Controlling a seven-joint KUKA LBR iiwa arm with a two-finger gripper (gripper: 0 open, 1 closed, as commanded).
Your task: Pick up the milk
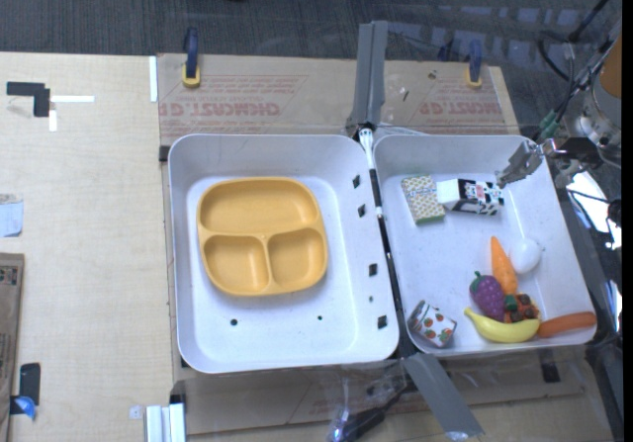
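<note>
The milk (473, 196) is a small white carton with black cow spots. It lies on its side in the back part of the right bin (554, 218). My gripper (518, 166) hangs over the bin's back right corner, just right of the milk and a little behind it. Nothing shows in the gripper. The arm comes in from the right edge behind it.
A green-and-tan packet (422, 199) lies just left of the milk. Toward the front are a carrot (500, 262), a white egg (525, 254), purple grapes (485, 292), a banana (504, 328), another carrot (567, 323) and a small patterned carton (432, 324). The left bin holds a yellow divided plate (262, 235).
</note>
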